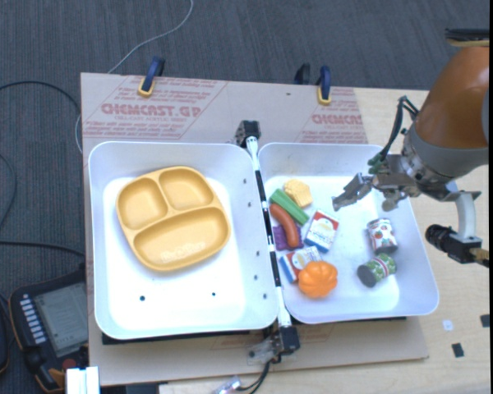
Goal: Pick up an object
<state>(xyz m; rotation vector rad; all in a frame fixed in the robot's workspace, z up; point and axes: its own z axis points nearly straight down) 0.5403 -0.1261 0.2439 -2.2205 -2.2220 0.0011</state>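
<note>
The left bin (107,302) holds a yellow divided plate (174,217). The right bin (411,298) holds toy food: corn (297,193), sausage (285,226), carton (321,231), orange pumpkin (317,278), two cans (381,236). Above its rear, the tool (355,191) seemingly hangs released, grasping nothing.

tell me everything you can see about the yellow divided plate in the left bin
The yellow divided plate looks like matte plastic, rounded at the corners, with three compartments: two small ones at the far side and one large one nearer the camera. All three look empty. It lies flat, right side up, turned slightly askew, on the floor of the left bin, toward its far half. Nothing else touches it.
</note>
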